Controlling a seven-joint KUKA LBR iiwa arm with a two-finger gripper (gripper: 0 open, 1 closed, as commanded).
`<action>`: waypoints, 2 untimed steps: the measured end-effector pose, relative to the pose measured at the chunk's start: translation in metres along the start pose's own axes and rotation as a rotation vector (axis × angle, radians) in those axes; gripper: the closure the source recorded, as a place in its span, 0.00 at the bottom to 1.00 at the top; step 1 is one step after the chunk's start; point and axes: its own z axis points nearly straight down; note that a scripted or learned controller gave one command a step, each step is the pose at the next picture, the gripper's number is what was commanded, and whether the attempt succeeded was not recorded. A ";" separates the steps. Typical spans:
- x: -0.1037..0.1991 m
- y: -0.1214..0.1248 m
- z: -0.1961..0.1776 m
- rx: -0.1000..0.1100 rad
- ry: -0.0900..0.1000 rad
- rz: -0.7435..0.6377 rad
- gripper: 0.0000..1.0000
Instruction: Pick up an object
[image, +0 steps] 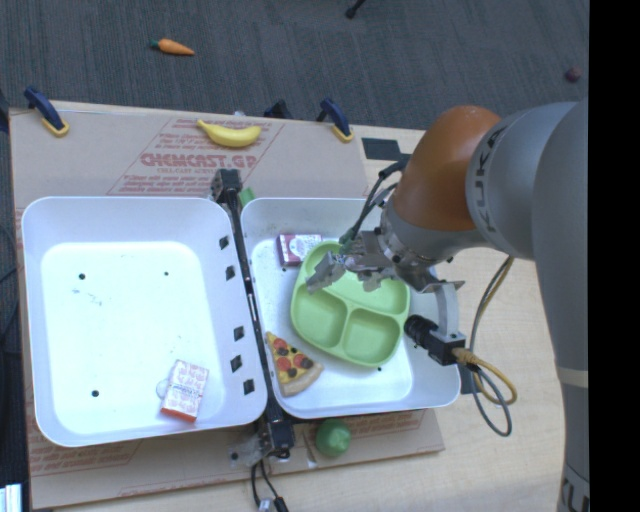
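Approach step of a pick. The gripper (338, 268) hangs over the upper-left rim of the green divided plate (352, 318) in the right bin (430, 385), with the purple packet (297, 246) just beside it at about ten o'clock. The claw appears parted, one finger (318, 276) slanting over the plate rim, and nothing shows between the fingers. The pizza slice (290, 364) lies at seven o'clock of the plate (touching its edge). Next, judged: descend squarely on the rim, then close and lift.
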 end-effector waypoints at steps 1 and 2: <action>0.001 0.009 0.092 -0.003 -0.002 -0.001 0.00; 0.005 0.009 0.082 -0.002 0.002 -0.007 1.00</action>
